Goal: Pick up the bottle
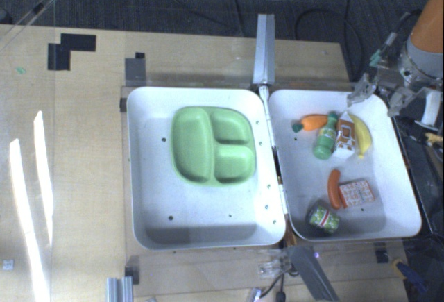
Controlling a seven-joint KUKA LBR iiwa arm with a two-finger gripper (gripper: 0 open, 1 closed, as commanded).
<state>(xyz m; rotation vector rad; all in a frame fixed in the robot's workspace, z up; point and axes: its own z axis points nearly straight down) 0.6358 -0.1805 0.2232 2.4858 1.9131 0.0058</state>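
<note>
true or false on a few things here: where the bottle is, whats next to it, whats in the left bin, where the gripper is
1. The green bottle lies in the right bin. True.
2. A carrot lies by the bottle's top end. True.
3. The green divided tray sits in the right bin. False: it sits in the left bin.
4. The gripper hangs over the left bin. False: it is at the right bin's far right corner.
5. The banana lies left of the bottle. False: it lies to its right.

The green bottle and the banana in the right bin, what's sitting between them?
In the camera view, a small white carton lies between the green bottle and the banana, close against both.
</note>
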